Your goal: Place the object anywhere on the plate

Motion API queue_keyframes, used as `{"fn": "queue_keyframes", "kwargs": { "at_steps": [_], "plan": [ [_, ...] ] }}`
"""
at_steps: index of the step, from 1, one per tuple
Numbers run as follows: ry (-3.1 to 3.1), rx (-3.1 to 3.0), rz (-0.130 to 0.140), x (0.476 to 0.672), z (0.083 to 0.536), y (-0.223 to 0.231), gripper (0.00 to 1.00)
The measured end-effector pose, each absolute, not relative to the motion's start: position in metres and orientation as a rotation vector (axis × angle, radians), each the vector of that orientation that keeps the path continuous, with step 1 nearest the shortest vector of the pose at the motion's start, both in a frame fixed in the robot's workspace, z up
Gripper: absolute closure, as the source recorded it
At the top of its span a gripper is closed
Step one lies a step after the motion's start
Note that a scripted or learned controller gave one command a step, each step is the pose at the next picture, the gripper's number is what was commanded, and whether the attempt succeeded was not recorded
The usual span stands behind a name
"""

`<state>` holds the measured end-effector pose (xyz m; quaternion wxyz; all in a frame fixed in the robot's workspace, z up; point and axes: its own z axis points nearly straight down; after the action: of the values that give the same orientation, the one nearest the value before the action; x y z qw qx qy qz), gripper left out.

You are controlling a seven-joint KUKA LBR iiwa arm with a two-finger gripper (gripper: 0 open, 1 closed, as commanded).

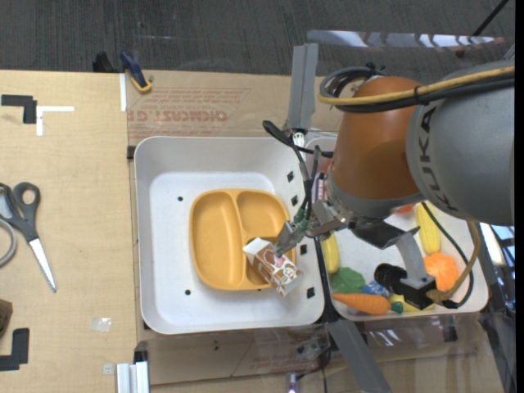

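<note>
The gripper point(288, 237) is closed on the top of a small carton point(273, 267), which sits tilted on the lower right edge of the yellow plate point(221, 237). The plate lies in the left bin point(155, 219); toy vegetables fill the right bin point(458, 305).

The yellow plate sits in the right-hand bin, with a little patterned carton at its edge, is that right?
Not quite. The camera view shows the yellow plate in the left-hand bin, not the right-hand one. The little patterned carton is indeed at its edge, at the lower right corner of the plate.
</note>
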<state>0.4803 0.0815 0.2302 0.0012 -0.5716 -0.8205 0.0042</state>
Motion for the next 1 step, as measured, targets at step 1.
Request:
{"fn": "queue_keyframes", "kwargs": {
  "at_steps": [1],
  "plan": [
    [-2.899,-1.218,0.001,0.4830,0.3543,0.0524,0.00]
  ]
}}
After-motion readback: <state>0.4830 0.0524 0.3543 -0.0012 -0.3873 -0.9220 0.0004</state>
